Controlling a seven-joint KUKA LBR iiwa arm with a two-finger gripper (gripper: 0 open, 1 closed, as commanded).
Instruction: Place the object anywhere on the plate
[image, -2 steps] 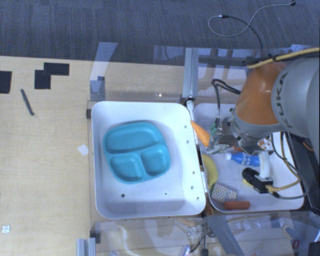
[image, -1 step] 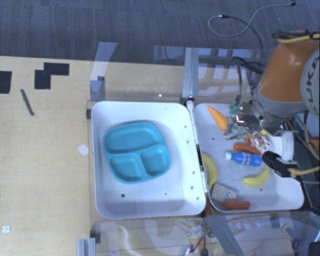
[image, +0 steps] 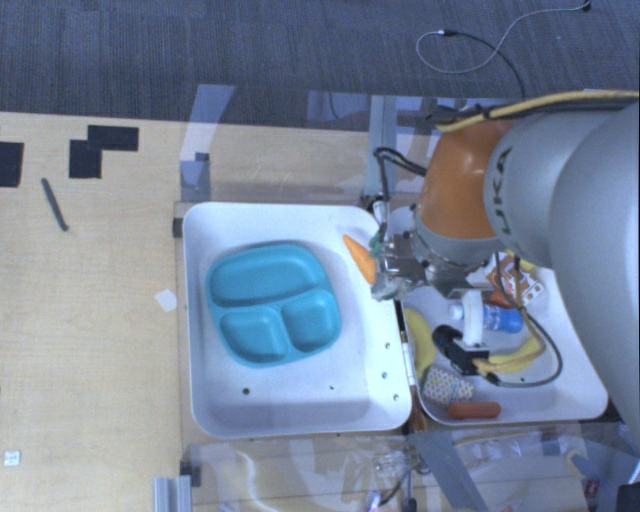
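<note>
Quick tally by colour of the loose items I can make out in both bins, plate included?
Blue: 1, the plate
Orange: 1, the carrot
Yellow: 1, the banana
Red-brown: 1, the sausage
White and blue: 1, the bottle
Total: 5; the rest of the right bin's clutter is hard to separate.

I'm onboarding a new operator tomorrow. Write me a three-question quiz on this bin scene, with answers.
1. True or false: the carrot already lies on the blue plate.
2. How many compartments does the plate have?
   A. two
   B. three
   C. four
3. Fill in: the banana lies in the ____ bin of the camera view.

Key
1. False. The carrot is at the gripper, beside the plate and above the left bin floor.
2. B: one long section and two smaller ones.
3. Right, together with a hot dog and a small bottle.
</note>
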